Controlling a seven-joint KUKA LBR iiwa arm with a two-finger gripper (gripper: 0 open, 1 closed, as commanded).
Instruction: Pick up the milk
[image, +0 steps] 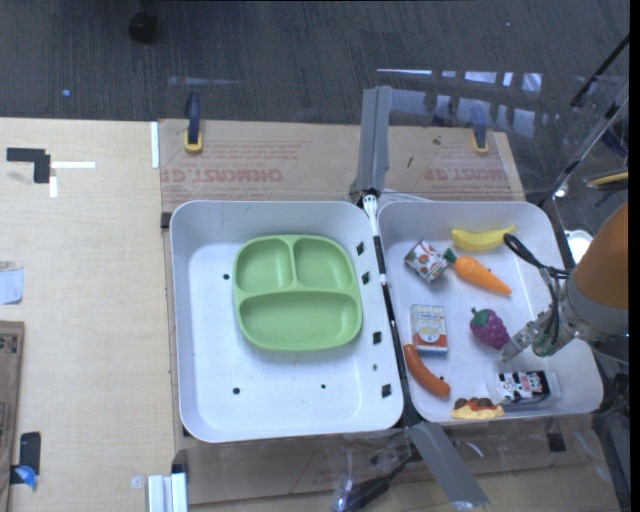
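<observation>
Two white bins side by side | left bin (200, 400): green divided plate (297, 292) | right bin (560, 235): milk carton (523, 387) lying at near right corner, by pizza slice (476, 407) | gripper (527, 342) just above the milk, near grapes (489, 327); finger state cannot be told | nothing visibly held

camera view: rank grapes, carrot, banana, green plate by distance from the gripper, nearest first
From the gripper, low on the right bin's right side:
1. Grapes, just to its left.
2. Carrot, above and left.
3. Banana, at the bin's top.
4. Green plate, in the left bin.
</observation>
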